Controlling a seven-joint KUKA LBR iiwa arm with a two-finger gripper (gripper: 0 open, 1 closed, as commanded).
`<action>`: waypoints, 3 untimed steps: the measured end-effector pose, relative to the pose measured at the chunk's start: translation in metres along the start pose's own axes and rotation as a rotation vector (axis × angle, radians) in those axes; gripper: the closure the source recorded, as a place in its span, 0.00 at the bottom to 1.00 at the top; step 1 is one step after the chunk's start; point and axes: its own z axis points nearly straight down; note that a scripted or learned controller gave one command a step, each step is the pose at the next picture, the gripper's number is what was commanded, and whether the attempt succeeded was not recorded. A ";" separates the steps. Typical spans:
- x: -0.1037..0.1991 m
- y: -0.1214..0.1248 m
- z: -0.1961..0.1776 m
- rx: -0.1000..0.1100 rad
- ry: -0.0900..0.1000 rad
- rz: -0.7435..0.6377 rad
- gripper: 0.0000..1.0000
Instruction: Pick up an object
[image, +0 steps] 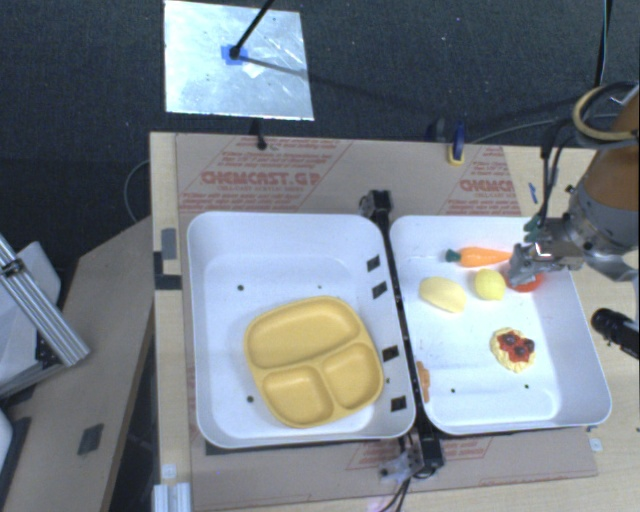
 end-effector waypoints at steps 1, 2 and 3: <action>0.047 0.021 -0.001 0.000 0.002 -0.005 1.00; 0.107 0.037 0.011 0.002 0.002 -0.006 1.00; 0.162 0.045 0.027 0.004 0.002 -0.005 1.00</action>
